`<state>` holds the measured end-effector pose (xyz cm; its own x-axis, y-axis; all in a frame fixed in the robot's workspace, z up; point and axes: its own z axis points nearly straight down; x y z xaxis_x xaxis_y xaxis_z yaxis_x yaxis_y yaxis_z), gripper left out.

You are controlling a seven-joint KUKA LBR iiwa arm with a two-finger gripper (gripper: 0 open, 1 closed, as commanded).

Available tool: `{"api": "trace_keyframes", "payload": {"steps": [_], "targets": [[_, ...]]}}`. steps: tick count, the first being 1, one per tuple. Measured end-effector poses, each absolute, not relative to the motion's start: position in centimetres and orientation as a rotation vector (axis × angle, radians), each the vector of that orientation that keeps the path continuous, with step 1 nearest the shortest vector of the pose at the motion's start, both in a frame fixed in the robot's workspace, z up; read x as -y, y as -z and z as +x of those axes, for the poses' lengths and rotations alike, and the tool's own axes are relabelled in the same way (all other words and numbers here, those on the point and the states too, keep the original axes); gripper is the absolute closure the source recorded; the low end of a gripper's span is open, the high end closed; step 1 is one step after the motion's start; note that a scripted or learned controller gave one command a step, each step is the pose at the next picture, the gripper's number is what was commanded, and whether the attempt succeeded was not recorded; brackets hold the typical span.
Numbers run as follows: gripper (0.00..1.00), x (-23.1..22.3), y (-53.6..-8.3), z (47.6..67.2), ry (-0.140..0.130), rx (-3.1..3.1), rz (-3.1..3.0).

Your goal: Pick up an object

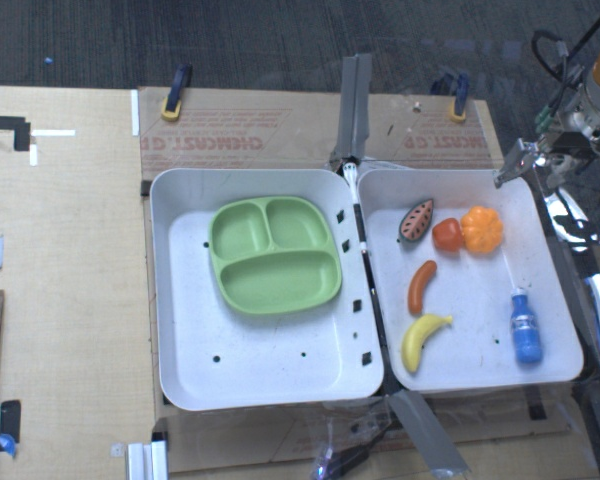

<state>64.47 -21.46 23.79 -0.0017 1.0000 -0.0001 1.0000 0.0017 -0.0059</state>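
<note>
Showing the arm: the gripper (525,165) sits over the far right corner of the right bin (550,253), wrist and cables rising behind it.
Fingers: a dark tip pokes out leftward at the bin rim; whether the pair is spread or pressed together cannot be told at this size, and nothing is visible between them.
Candidate objects: six toys lie in the right bin, all nearer the camera than the fingers and to their left or below.
Closest to the fingers: the orange pumpkin (482,229), just down and left of them, touching the red tomato (447,234) on its far side.
Farther left: the watermelon slice (416,220), beside the tomato and near the divider.
Farther down: the orange sausage (421,285) and, beyond it, the yellow banana (421,337), both mid-bin and well apart from the fingers.
Directly below: the blue bottle (525,329), lying along the right wall, near the front.
Risk, crowding: pumpkin and tomato touch, so a descent between them would likely push one aside or pinch both.
Risk, wall: the bottle lies close to the bin wall, so a finger may strike the rim instead of clearing it.
Risk, shape: the round pumpkin may squirt out of a shallow grip.
Surroundings: the left bin (180,358) holds a green divided plate (276,256), well apart from the fingers; clamps (176,92) pin cardboard (250,133) behind both bins.
Obstruction: nothing stands between fingers and pumpkin.
</note>
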Motion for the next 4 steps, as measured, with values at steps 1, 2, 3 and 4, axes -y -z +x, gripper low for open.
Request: {"api": "trace_keyframes", "payload": {"steps": [1, 2, 3, 4], "targets": [[0.0, 20.7, -10.0, 65.9, 0.0, 2.194, -2.242], [1.0, 20.7, -10.6, 65.9, -0.007, 2.198, -2.238], [1.0, 11.6, -8.8, 64.8, -0.004, 2.572, -1.798], [0.0, 11.6, -8.9, 64.8, -0.004, 2.572, -1.799]]}}
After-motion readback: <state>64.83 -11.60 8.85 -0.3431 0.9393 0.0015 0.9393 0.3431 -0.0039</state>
